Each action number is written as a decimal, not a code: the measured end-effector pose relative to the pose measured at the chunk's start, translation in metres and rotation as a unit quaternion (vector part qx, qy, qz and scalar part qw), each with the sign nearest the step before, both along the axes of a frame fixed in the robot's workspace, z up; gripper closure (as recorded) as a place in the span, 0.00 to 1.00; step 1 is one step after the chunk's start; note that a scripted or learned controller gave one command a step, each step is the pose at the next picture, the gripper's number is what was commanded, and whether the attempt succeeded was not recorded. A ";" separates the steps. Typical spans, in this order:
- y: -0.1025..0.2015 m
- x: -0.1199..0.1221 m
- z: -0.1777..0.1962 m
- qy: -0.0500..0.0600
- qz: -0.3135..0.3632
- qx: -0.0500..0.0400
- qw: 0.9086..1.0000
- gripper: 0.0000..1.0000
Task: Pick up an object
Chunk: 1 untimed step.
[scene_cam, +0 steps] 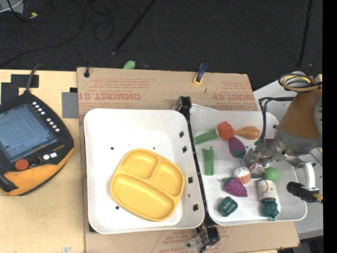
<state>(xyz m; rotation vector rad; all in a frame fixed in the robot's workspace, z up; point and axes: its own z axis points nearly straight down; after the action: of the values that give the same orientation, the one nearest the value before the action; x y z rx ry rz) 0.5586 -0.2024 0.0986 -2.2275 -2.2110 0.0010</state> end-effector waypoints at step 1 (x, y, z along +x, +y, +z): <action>0.074 -0.053 0.004 0.001 0.005 0.001 1.000 1.00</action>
<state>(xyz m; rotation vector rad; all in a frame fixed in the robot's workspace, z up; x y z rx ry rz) 0.5060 -0.1287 0.1023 -2.2151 -2.2194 0.0027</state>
